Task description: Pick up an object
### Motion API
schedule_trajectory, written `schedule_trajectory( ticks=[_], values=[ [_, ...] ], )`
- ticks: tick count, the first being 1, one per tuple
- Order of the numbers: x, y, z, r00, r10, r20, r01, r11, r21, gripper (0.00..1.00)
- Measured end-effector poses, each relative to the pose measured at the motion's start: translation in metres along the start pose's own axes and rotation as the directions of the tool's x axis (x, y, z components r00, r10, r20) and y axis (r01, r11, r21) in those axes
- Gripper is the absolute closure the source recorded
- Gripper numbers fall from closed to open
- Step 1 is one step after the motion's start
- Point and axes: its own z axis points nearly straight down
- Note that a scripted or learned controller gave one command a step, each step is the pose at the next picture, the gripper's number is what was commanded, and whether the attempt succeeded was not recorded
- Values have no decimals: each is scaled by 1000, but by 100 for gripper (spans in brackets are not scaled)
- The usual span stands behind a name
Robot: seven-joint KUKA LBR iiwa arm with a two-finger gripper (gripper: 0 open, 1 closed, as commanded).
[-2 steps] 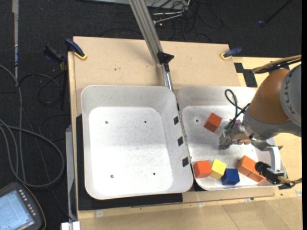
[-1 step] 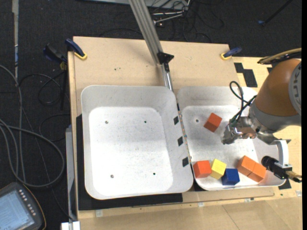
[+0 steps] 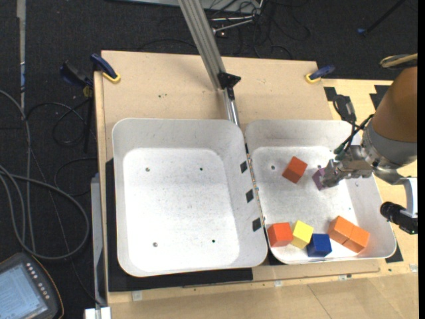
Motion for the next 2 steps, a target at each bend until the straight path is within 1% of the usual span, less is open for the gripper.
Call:
schedule_trajectory(
  ticks=[1, 2],
  values=[
    [-1, 2, -43, 1000, -1, 0, 1, 1000, 0, 100],
    [54, 16, -48, 1000, -7, -4, 7, 1000, 5, 100]
  ],
)
